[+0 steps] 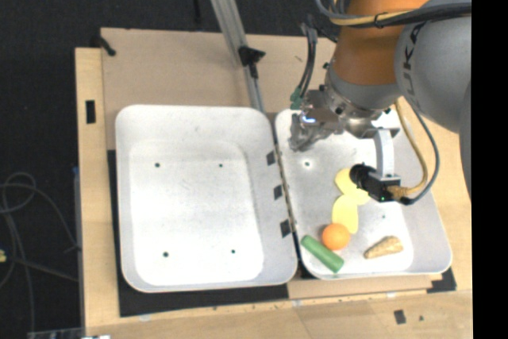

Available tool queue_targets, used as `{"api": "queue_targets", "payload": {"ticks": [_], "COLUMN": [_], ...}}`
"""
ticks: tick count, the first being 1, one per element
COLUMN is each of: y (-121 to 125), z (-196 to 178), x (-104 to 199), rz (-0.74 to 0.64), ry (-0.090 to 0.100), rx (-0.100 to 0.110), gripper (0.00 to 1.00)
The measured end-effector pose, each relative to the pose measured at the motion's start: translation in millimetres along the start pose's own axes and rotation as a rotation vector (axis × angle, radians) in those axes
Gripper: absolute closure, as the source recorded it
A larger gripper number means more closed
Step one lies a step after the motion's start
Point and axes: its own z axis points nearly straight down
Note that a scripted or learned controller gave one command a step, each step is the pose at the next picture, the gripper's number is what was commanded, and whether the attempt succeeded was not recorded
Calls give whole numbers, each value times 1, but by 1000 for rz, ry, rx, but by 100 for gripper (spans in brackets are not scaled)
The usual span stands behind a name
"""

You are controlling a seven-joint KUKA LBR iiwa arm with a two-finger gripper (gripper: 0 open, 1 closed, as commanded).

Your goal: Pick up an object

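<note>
so the grey two-finger gripper (pixel 304 131) is hanging over the upper left corner of the shallow white plastic right-hand bin (pixel 421 238), and everything worth grabbing is lying toward the lower right of it, i.e. closer to the cam and further into the bin. Can't tell how far it's open tbh, the wrist is blocking the business end and it's all a dark blur, and I'm not seeing anything clamped in there. Closest candidate imo is the pale yellow flat curved piece (pixel 347 180), banana-slice looking, w/ a second yellow flat oval piece (pixel 345 213) just below it; together they're running roughly top to bottom down the bin's middle. Below those, the small round orange ball (pixel 336 236) is sitting just beside the green cylinder-shaped stick (pixel 321 253), which is lying slantwise, upper left to lower right, near the bin's front left corner. The tan cone-ish wedge (pixel 383 248) is off to the right of the ball, well apart from the gripper. The yellow bits are looking thin and flat so prob hard to pinch; the ball or the green stick is looking like the easier pick, but that's a longer reach diagonally down the bin. The white left-hand bin (pixel 127 171) isn't mattering here
</note>
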Motion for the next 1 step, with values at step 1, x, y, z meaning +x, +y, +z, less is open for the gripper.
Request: {"api": "queue_targets", "payload": {"ticks": [1], "y": [14], "z": [16], "x": [38], "rz": [2], "ry": [-2], "rx": [-1], "gripper": [100]}}
